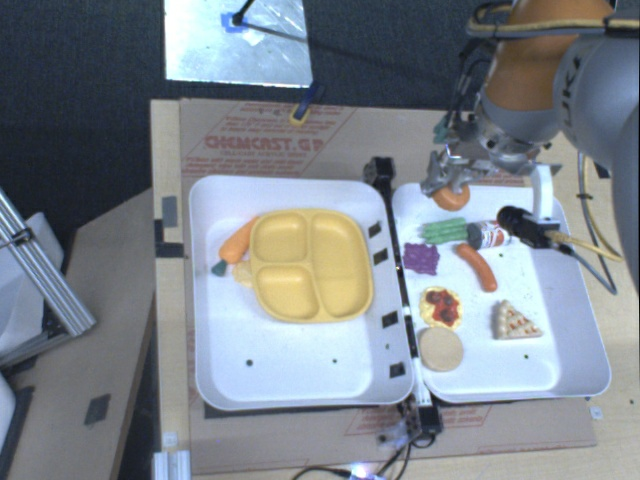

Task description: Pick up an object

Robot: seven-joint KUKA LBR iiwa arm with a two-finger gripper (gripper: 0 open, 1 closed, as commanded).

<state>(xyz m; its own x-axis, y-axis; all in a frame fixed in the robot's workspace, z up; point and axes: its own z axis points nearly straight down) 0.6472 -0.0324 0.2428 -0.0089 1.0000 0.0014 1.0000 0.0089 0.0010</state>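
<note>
My gripper (450, 180) reaches down at the back left of the right bin (575, 348). Its fingers close on the top of a small round orange piece (451, 198), which sits at their tips just inside the bin's back wall. In the same bin lie a green food piece (445, 231), a purple grape bunch (421, 258), a small bottle (487, 235), a red sausage (477, 266), a round mini pizza (441, 306), a tan disc (441, 349) and a pizza slice (515, 321).
The left bin (220, 358) holds a yellow divided plate (307, 265) with an orange carrot (237, 240) at its left edge. A black divider (395, 268) runs between the bins. A shiny metal sheet (238, 28) lies beyond the bench.
</note>
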